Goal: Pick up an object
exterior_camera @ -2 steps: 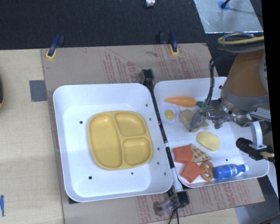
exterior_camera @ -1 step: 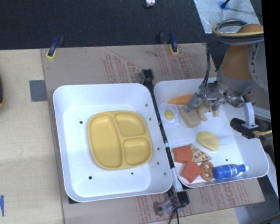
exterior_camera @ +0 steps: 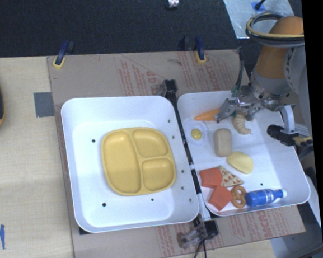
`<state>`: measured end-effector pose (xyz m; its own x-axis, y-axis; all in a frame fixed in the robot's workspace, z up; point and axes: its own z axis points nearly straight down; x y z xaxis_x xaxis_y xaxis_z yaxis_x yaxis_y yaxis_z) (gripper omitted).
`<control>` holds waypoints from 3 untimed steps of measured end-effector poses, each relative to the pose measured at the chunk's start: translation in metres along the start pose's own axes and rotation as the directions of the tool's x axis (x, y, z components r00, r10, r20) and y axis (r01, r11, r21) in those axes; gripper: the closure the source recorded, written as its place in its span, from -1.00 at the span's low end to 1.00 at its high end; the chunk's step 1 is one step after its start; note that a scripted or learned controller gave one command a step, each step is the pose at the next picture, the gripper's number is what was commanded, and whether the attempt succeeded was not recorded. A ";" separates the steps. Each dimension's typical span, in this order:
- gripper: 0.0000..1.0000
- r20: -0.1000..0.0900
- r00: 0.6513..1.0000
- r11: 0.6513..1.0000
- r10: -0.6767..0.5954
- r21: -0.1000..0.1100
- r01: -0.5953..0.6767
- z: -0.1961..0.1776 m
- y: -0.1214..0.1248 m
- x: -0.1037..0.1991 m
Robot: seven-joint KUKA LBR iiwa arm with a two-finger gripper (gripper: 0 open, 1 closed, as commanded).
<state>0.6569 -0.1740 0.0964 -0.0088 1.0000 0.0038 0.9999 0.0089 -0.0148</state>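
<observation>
Hanging low over the far part of the right bin (exterior_camera: 302,197), the end effector (exterior_camera: 234,109) is sitting at the tip of the grey arm (exterior_camera: 273,59) reaching in from the right; whether it is open or closed I cannot tell, since its dark parts are blurring together from above; nothing is visibly being held. Just beside it a toy carrot (exterior_camera: 207,115) is lying to its left, and a curled shrimp-like piece (exterior_camera: 241,125) is lying right below it; these two are looking like the likeliest targets, though that is a judgement. Both are probably light, stiff plastic play food, smooth and apt to slip; the carrot would be best taken across its thicker middle, the shrimp across its curved body. Nearer the camera a beige block (exterior_camera: 223,141), a yellow lemon-like piece (exterior_camera: 239,162), red wedges (exterior_camera: 212,178), a pretzel (exterior_camera: 238,195) and a blue bottle (exterior_camera: 263,197) are resting apart; the left bin (exterior_camera: 80,161) is carrying a yellow divided plate (exterior_camera: 138,159).
</observation>
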 end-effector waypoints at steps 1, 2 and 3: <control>-1.00 -0.021 1.000 1.000 0.002 0.006 -0.002 0.005 -0.002 -0.029; -1.00 0.001 1.000 1.000 0.003 -0.006 -0.003 0.005 -0.002 -0.013; -1.00 -0.018 1.000 1.000 0.002 0.005 -0.002 0.005 -0.001 -0.029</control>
<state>0.6557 -0.2032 0.0915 -0.0066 0.9997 0.0220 0.9998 0.0070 -0.0198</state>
